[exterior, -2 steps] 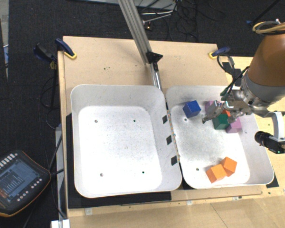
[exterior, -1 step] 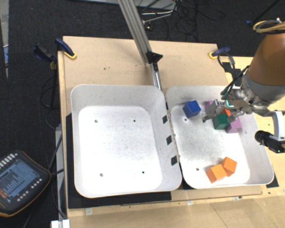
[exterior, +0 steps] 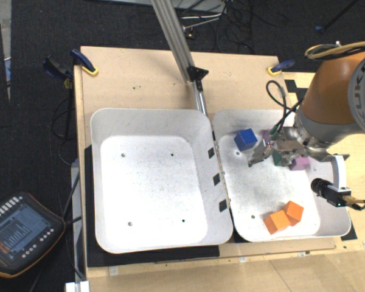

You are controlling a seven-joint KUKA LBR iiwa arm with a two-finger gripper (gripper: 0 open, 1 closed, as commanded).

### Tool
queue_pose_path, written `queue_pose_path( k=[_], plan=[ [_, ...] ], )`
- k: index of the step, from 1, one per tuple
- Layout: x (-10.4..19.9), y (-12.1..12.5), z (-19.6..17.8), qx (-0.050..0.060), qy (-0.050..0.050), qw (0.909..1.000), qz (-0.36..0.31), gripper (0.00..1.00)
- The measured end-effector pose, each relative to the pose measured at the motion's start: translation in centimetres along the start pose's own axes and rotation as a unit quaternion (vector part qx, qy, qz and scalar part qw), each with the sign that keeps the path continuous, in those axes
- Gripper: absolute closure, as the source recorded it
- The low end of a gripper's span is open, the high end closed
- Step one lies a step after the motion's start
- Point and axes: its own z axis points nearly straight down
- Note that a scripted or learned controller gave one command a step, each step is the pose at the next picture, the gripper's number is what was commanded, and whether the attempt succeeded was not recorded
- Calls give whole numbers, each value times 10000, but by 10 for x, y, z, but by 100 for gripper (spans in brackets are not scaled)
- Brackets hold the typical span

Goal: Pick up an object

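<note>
In the right bin [exterior: 249, 190], a blue cube [exterior: 246, 139] sits near the far left corner. Two orange blocks [exterior: 278, 222] [exterior: 294, 212] lie touching each other near the front edge. My gripper [exterior: 265, 152] hangs low over the bin's far middle, just right of the blue cube. Under the wrist, a purple piece [exterior: 302, 162] and a green piece [exterior: 286, 159] are partly hidden. The arm's grey body and orange band [exterior: 334, 84] cover the bin's far right corner.
The left bin [exterior: 100, 163] adjoins the right one along a shared rim with black clips [exterior: 218, 178]. A slanted metal pole [exterior: 176, 35] crosses the back of the bench. A black cable fitting [exterior: 326, 190] hangs off the wrist over the right rim.
</note>
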Motion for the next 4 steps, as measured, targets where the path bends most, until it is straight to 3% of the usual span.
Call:
queue_pose_path(
  k=[2, 3, 4],
  plan=[
    [-3, 3, 99, 4, 2, 10000, 1, 0],
    [-3, 4, 85, -30, -3, 10000, 1, 100],
    [-14, 6, 35, -51, -11, 10000, 6, 100]
  ],
)
